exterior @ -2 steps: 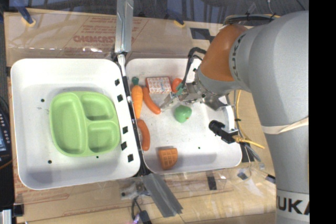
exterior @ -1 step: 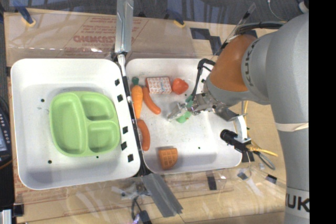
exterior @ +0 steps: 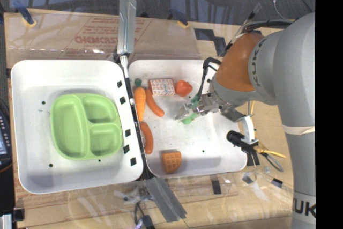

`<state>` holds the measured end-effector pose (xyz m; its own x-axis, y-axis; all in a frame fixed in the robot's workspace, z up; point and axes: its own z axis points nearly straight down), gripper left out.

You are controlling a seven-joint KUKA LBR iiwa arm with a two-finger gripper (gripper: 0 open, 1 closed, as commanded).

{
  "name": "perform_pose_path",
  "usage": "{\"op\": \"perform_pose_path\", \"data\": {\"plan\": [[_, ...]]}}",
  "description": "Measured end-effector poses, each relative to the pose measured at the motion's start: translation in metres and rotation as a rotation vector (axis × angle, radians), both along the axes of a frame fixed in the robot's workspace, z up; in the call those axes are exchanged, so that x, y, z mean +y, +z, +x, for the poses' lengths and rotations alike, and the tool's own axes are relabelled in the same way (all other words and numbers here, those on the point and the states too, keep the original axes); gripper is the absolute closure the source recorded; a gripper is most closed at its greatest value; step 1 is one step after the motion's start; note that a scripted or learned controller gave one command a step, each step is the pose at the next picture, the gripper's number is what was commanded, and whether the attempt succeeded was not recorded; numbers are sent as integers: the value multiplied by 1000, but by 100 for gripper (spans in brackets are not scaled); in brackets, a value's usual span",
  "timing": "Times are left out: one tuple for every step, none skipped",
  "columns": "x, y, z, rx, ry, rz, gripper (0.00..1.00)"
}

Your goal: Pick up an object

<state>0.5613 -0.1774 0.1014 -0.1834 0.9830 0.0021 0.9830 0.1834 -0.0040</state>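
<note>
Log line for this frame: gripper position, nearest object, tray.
gripper: low in right bin | nearest: green piece | green tray: left bin

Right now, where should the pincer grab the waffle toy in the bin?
Probably across the waffle at its middle, coming straight down from above. It lies flat near the right bin's front wall, apart from the sausage, so its left and right edges look free for the pincer fingers. The front edge sits close to the wall.

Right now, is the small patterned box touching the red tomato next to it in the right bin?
Apart. The camera view shows a narrow strip of white bin floor between the patterned box and the red tomato, which lie side by side.
</note>
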Motion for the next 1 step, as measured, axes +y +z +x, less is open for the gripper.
{"op": "perform_pose_path", "data": {"plan": [[15, 110, 0, -5, -105, -2, 100]]}}
